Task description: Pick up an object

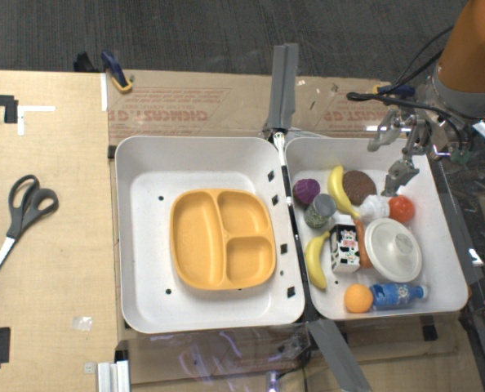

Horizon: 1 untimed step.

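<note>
My tool [396,182] hangs over the right bin's [451,243] back corner, grip unreadable; the red ball [402,209] lies just below it, nearest.

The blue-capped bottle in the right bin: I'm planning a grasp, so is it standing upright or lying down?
Lying down. The bottle rests on its side along the right bin's front wall, beside the orange ball.

The left bin [136,243] holds a divided plate [223,238] at its centre. The right bin [447,243] holds fruit, a bottle [398,294] and a bowl [393,248]. Scissors [20,215] lie at the frame's left.
</note>
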Motion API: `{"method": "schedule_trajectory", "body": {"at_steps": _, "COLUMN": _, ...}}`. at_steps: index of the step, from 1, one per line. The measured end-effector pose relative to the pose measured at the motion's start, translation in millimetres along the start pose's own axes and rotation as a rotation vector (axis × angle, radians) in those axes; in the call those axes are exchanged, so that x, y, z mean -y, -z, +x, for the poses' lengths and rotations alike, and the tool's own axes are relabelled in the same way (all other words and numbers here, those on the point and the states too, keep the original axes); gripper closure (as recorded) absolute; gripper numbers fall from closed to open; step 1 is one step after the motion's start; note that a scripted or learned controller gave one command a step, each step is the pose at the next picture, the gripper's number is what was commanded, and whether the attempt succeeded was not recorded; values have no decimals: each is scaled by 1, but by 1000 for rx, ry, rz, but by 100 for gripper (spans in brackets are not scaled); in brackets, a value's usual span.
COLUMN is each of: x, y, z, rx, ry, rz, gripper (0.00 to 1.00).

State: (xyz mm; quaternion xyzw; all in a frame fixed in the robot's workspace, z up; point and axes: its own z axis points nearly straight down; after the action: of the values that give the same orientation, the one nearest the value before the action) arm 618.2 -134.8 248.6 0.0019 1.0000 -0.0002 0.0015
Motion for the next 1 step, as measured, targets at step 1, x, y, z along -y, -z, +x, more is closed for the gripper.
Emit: {"method": "schedule_trajectory", "body": {"at_steps": 1, "x": -10, "y": -133, "z": 34, "rx": 19, "ry": -2, "rz": 4, "gripper": 0}}
